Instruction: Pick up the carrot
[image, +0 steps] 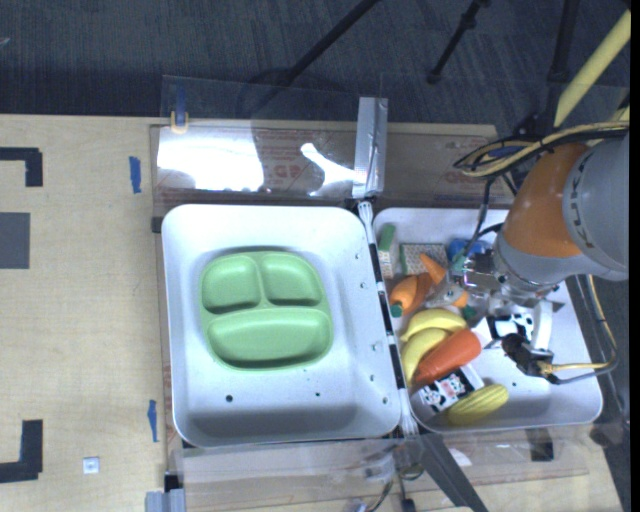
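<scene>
Jaws (497, 312): whether apart or together, I cannot tell; crowding yellow plastic bananas (430, 330) could foil grabbing the orange-red plastic carrot (449, 354).

Pale wooden bench (80, 300), dark carpet floor (200, 40)

Plastic, wood and metal on the bench — mostly smooth finishes

The two bins (262, 225) look like smooth white plastic with a soft sheen; the divided green plate (265, 306) in the left one is matt plastic. The carrot (448, 354) has a glossy orange skin, and the bananas (432, 330) beside it shine like moulded plastic. The bench (80, 300) is pale, matt wood with a fine grain. Behind the bins a clear panel (255, 160) throws a bright glare — glass or acrylic, held by a brushed metal post (370, 145). The arm (570, 215) shows smooth grey casing and a glossy orange band.
</scene>
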